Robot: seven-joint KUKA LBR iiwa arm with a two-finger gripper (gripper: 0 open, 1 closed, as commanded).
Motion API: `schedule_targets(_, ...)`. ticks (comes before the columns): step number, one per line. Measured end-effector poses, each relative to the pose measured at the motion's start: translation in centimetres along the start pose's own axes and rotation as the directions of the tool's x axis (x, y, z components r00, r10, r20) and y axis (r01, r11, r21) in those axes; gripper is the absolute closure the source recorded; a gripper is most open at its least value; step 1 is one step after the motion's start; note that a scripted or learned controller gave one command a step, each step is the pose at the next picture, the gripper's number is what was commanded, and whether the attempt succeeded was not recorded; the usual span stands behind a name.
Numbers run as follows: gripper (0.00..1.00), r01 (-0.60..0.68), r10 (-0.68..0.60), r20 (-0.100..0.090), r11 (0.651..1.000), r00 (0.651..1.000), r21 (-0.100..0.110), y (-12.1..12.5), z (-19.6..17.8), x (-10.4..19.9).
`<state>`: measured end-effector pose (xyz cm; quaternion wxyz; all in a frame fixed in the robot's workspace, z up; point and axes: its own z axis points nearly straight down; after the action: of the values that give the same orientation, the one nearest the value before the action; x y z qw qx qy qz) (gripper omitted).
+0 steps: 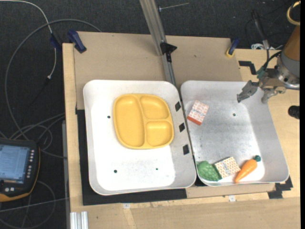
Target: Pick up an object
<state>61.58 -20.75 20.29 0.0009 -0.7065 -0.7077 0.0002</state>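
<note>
Dark carpeted floor [28, 80] fills the left side and top of the frame. Thin pale cables [29, 8] loop across it at upper left. A handheld control pendant [16, 168] with a lit screen lies at lower left. Light wooden tabletop [119, 56] at centre; blue clamps [76, 41] on its upper corners. A grey metal post [152, 18] rises from top centre. Even, flat lighting.

No legible text; print on small box [198, 112] and handheld screen [13, 162] too blurred.
</note>
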Motion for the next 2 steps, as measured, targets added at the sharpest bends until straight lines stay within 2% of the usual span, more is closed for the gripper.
schedule_targets(1, 0.0, 0.0, 0.0, 0.0, 1.0, 1.0, 0.0, 0.0, 0.0, 0.0)
schedule_targets(2, 0.0, -0.001, 0.001, -0.001, 1.0, 1.0, 0.005, -0.3, 4.3, 0.3)
